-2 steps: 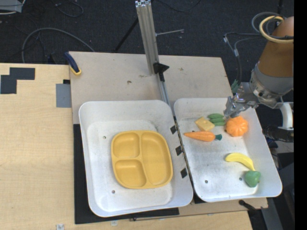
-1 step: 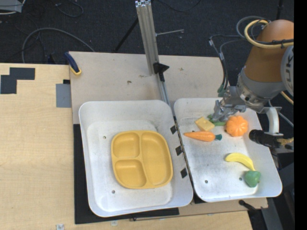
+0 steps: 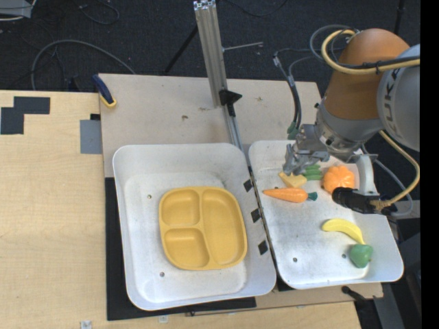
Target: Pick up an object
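On the bench, seen from above at a slant, two shallow white bins sit side by side. Within the left bin (image 3: 130, 184) lies a yellow divided plate (image 3: 202, 226) with three compartments, nothing resting in any of them. Within the right bin (image 3: 302, 252) are several toy foods: an orange carrot (image 3: 285, 195) lying crosswise near the bin's upper left, a small pale yellow piece (image 3: 293, 179) just above it, an orange fruit (image 3: 339, 178) toward the right wall, a yellow banana (image 3: 344, 230) lower down, and a green piece (image 3: 359, 255) just below the banana's end. A small green object (image 3: 313, 173) shows between the pale piece and the orange fruit. The gripper (image 3: 299, 157) hangs low over the upper part of the right bin, its tip just above the pale yellow piece; whether its fingers are spread or closed cannot be made out, nor whether they touch anything.
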You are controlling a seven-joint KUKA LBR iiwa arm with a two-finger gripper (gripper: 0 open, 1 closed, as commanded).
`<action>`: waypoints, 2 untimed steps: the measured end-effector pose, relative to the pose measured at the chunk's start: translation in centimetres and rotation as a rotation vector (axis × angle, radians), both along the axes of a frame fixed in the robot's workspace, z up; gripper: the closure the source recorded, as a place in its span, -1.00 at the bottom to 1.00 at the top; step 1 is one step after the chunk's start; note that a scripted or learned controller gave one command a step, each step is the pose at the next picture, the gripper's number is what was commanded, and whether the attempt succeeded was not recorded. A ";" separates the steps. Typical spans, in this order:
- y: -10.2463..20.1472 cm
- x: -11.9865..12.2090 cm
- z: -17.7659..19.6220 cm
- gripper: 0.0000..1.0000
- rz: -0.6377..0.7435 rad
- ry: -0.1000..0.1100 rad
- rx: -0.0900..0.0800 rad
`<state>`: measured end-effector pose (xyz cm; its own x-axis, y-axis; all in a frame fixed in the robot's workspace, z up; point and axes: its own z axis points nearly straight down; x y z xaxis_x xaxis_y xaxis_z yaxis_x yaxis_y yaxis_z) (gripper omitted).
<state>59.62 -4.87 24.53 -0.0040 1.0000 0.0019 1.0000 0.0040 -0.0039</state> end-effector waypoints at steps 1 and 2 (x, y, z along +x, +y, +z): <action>5.9 -1.3 -1.3 1.00 0.000 0.002 0.000; 11.7 -1.6 -1.2 1.00 0.001 0.000 -0.001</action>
